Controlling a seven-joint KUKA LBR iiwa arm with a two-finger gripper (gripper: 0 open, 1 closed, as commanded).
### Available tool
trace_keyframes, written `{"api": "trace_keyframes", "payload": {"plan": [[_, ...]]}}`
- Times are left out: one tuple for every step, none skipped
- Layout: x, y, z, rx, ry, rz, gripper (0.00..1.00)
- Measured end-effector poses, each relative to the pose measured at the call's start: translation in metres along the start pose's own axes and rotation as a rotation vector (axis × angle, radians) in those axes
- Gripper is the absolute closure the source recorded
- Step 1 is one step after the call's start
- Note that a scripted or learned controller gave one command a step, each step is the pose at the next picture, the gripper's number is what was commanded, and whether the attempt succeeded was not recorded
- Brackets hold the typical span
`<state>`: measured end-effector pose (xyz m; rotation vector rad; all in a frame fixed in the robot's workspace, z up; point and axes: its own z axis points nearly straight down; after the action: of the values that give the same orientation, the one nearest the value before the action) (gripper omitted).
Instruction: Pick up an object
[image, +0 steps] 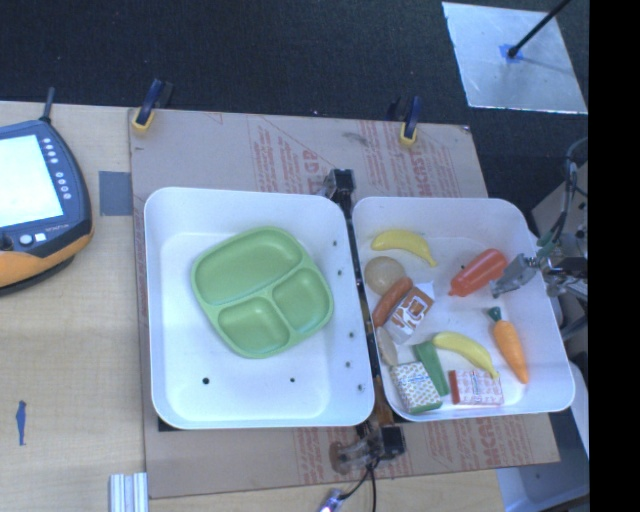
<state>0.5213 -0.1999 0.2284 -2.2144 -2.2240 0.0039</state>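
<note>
Fingers (516, 276) poised at right bin's (500, 212) far edge — apart or together, cannot tell. Red pepper (478, 272) just left of them, long axis slanting toward them — nearest candidate for picking.

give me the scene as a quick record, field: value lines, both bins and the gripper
left bin: shallow white bin holding a green three-compartment plastic plate
right bin: shallow white bin holding toy food
right bin top: yellow banana, red-orange pepper
right bin middle: tan round piece, sausage, white and orange packet
right bin bottom: second yellow banana, orange carrot, green block, small patterned box, red and white packet
gripper: metal two-finger gripper at the right bin's right edge, beside the pepper
held: nothing seen between its fingers
</note>
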Motion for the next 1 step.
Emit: {"api": "trace_keyframes", "payload": {"plan": [[-0.0118, -0.0091, 0.1374, 0.001, 0.000, -0.001, 0.00]]}}
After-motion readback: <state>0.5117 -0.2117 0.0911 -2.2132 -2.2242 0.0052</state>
